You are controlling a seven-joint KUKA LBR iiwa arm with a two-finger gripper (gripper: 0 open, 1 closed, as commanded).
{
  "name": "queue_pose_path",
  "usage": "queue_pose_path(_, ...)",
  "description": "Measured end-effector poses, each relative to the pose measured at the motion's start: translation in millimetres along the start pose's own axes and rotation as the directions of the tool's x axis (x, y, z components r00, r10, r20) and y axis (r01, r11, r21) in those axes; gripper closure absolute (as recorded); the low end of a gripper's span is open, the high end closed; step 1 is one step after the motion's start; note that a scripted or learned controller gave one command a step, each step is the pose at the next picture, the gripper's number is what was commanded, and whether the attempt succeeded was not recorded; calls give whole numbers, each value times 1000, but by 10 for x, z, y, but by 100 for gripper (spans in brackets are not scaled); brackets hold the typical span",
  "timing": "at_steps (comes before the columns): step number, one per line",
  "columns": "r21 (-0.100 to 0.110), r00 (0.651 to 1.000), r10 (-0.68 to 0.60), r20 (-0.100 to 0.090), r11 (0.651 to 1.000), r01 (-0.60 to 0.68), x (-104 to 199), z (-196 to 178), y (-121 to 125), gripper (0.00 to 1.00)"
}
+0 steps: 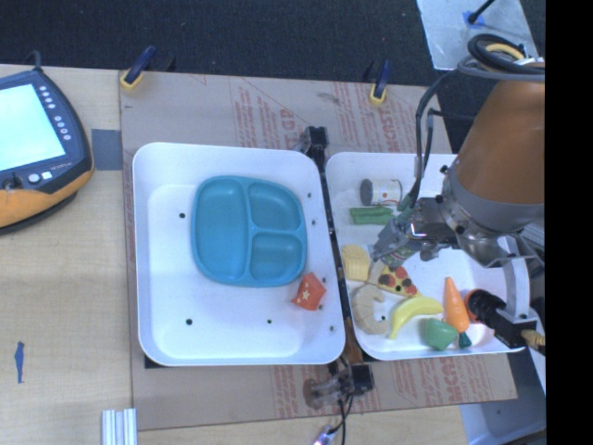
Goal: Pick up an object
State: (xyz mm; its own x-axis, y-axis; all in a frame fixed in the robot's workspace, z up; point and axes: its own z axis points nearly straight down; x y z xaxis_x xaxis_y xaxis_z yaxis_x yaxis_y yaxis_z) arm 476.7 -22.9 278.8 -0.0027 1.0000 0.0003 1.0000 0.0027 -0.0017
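Beside the claw [394, 244]: pizza slice [397, 281], banana [413, 313], carrot [455, 306].

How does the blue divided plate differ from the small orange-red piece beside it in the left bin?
The blue divided plate is far larger than the small orange-red piece. The plate is rounded with three compartments; the piece is angular and blocky. The plate sits near the bin's middle, and the piece lies at the plate's lower right corner. Both rest in the left white bin.
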Motion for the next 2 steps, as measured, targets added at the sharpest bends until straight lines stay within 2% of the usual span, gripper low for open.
queue_pose_path(1,-2,1000,-2,0,1000,2,120,-69,4,100)
queue_pose_path(2,2,1000,-1,0,1000,1,7,-20,-2,100)
